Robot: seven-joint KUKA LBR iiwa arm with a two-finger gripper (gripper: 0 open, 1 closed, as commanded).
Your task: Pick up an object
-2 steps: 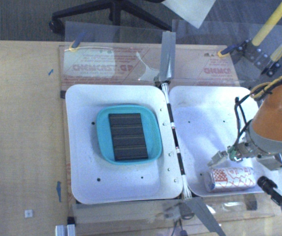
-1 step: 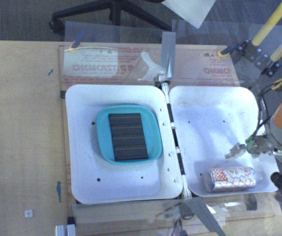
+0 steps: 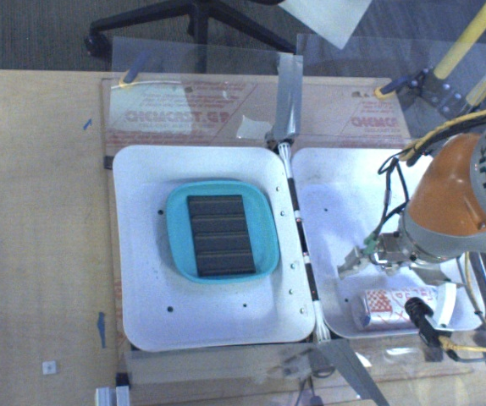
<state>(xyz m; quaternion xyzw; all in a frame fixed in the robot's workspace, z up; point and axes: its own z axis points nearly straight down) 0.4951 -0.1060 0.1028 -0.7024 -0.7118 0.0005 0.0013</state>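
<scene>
The small red-and-white patterned carton (image 3: 393,304) lies against the right white bin's (image 3: 328,201) near wall, just below the gripper (image 3: 370,256), so a descent there may jam it against the rim.

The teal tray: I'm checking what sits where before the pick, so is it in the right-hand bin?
No, the teal tray lies in the left bin, while the right bin holds a small red-and-white box.

A black office chair base (image 3: 194,15) stands on the floor beyond the wooden bench (image 3: 31,227).
</scene>
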